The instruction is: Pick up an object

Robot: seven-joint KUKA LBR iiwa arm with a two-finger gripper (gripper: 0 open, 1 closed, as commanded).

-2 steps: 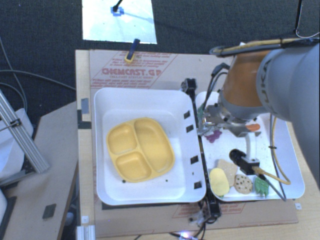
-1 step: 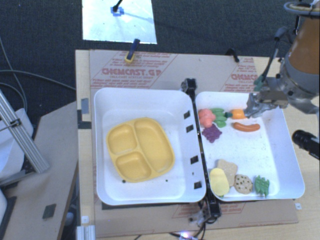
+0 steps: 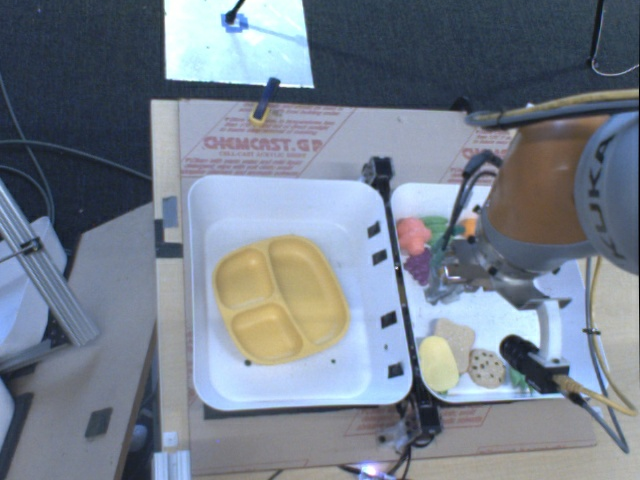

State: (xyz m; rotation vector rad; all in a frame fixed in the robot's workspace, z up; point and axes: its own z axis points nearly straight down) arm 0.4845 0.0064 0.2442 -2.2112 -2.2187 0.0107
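Several toy foods lie in the right bin (image 3: 575,290): a peach-pink fruit (image 3: 411,233) beside purple grapes (image 3: 418,264) by the divider, and along the near wall a yellow lemon (image 3: 438,362), a tan bread slice (image 3: 456,336) and a chocolate-chip cookie (image 3: 487,368). Over the grapes hangs the gripper (image 3: 443,286); whether its jaws are apart or together I cannot tell. Open floor rings the yellow divided plate (image 3: 280,298) in the left bin (image 3: 215,208). Red print on the cardboard (image 3: 300,133) reads "CHEMCAST GP"
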